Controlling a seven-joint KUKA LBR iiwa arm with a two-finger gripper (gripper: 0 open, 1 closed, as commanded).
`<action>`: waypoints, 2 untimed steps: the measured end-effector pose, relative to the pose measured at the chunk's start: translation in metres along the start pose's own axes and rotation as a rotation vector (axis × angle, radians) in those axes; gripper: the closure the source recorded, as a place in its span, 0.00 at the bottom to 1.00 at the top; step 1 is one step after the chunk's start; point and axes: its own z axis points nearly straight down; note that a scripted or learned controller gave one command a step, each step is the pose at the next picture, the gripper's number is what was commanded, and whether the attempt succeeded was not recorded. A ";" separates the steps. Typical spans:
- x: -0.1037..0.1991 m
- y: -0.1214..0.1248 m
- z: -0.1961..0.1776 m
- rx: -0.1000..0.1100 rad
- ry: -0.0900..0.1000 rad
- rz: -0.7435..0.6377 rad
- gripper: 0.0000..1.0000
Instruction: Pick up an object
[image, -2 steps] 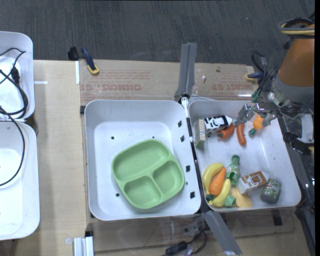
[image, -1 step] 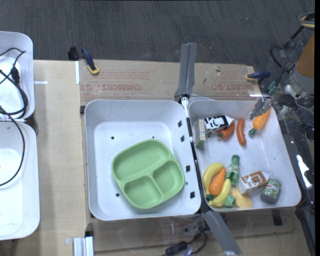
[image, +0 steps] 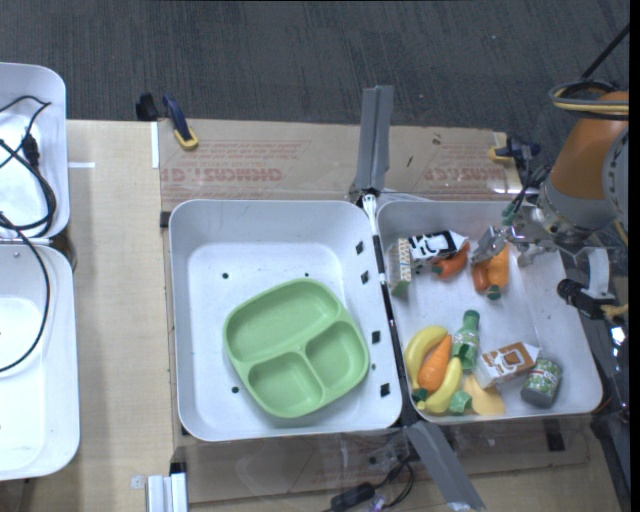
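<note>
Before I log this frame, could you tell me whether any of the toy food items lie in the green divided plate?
No, the green divided plate sits alone in the left bin, while the banana and other items lie in the right bin.

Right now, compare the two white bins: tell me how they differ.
The left white bin holds one thing, a green three-compartment plastic plate; the right white bin holds a clutter of toy food, including a yellow banana and a small carton. The gripper hangs over the right bin, not the left. Both are shallow and white.
</note>
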 end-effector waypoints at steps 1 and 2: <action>-0.003 0.000 -0.010 -0.001 -0.007 -0.001 1.00; 0.041 0.005 -0.127 -0.003 -0.012 0.127 1.00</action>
